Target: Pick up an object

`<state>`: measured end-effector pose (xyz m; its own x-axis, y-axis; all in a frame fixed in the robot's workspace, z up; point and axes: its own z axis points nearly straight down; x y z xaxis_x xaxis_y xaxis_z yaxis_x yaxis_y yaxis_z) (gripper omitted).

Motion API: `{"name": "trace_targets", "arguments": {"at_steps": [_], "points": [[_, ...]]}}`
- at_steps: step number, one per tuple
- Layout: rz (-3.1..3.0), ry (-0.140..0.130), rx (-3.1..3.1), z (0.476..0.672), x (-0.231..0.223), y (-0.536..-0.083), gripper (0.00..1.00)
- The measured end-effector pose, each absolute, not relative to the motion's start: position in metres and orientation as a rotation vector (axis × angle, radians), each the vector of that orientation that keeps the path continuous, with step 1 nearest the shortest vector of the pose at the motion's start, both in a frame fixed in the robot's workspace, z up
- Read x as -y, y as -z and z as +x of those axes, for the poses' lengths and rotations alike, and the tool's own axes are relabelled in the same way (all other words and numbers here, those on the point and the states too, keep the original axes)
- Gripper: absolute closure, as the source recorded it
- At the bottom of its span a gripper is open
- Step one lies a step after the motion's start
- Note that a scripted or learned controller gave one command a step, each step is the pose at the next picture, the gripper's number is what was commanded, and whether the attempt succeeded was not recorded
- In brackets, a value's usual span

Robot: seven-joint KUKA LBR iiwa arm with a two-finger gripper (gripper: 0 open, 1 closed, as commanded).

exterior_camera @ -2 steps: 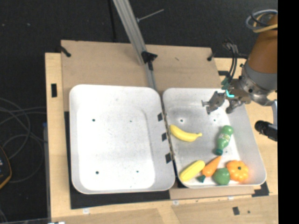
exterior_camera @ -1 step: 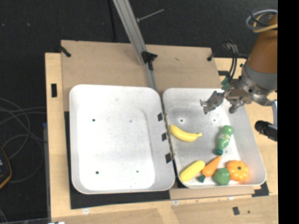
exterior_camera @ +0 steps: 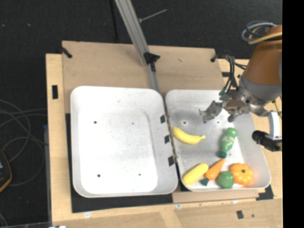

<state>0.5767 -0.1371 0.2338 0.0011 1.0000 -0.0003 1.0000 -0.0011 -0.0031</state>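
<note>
Down at the near edge of the right bin, the toy food lies crowded together, and that bin serves as the landmark for everything else. In its near right corner sits an orange pumpkin, with a green pepper touching it on the left. An orange carrot lies tilted just beside the pepper, its green end pointing toward the bin's near wall. Next to the carrot, toward the bin's near left corner, a yellow corn-like piece lies at a slant. Farther in, around the middle of the bin, a yellow banana lies close to the left wall, well apart from the near cluster. A green bottle lies toward the right side of the bin's middle, roughly level with the banana.

Over the far half of the bin is the hand, on the grey arm with its orange band that comes in across the bin's right wall. The hand is above bare bin floor, apart from the banana and the bottle, and nothing is seen between its fingers; whether they are spread or closed I cannot tell.

To the left of the right bin, touching it along one wall, lies the left bin. Both rest on the tan surface, and beyond the bins a grey metal pole rises at a slant.
</note>
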Motion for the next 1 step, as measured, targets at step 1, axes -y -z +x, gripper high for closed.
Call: {"name": "trace_targets", "arguments": {"at_steps": [1], "points": [[-2.222,-0.004,2.218,0.5708,0.1448,-0.1871,0.0]]}}
